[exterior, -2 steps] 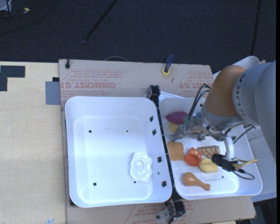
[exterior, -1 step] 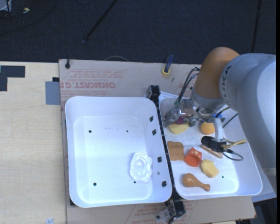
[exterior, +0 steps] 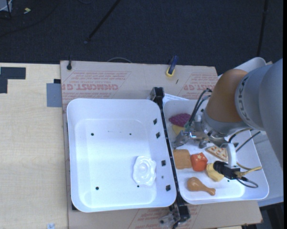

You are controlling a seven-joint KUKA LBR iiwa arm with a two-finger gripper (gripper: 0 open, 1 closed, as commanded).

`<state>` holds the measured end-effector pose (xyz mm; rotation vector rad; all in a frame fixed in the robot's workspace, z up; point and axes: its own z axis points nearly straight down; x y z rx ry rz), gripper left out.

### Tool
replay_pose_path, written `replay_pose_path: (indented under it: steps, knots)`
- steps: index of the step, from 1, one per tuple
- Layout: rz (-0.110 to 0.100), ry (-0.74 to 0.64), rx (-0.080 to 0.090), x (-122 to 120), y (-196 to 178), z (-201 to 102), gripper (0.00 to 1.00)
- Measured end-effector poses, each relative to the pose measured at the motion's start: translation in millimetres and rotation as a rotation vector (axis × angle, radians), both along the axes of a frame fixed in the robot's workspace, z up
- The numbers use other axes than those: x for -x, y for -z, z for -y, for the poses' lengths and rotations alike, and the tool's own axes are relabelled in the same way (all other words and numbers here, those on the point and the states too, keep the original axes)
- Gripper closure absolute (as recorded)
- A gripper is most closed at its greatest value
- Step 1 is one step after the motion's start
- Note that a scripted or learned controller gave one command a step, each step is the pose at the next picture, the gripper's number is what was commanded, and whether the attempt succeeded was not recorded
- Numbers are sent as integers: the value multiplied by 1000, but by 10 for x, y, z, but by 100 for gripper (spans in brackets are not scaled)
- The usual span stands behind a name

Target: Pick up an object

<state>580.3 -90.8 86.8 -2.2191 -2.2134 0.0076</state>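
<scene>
Right bin: toy food in a cluster. Purple piece at top, tan block touching a red piece, pizza slice, yellow piece, drumstick lowest. Gripper low over the bin, between purple piece and tan block; finger state cannot be told, nothing visibly held. Left bin: one white fried egg near its lower right. Both bins sit on cardboard.

Both bins white. Egg white, tomato red, drumstick tan, bread orange-brown, purple item nr top edge.
</scene>
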Motion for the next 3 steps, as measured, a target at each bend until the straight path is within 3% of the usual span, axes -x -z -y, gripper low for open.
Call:
replay_pose_path:
  steps: [1,2,3]
  knots:
    - [-1,1,0,754,1,150,0]
    - [5,5,0,721,-108,147,100]
    - [12,-10,-3,1044,-1053,-681,100]
